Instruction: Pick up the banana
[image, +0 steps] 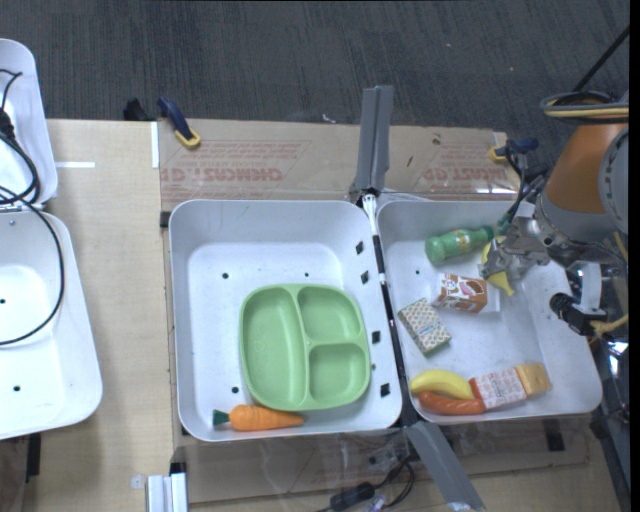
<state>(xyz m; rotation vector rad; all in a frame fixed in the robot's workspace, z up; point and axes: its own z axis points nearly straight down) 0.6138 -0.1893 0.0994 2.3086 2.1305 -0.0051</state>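
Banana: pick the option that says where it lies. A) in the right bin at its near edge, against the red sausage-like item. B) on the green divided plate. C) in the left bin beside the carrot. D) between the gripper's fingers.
A: the banana lies in the right bin at its near edge, touching the red item just in front.

I work in a robotics lab, at a test bench rather than in any kitchen. Two shallow white bins (190, 300) sit side by side on flattened cardboard (260, 165), pinned at the far edge by spring clamps (178, 122). The food is toy food: a plastic carrot (262, 418) beside a green divided plate (305, 347). Loose black cables (30, 170) trail at the left, over dark carpet (300, 55) beyond.
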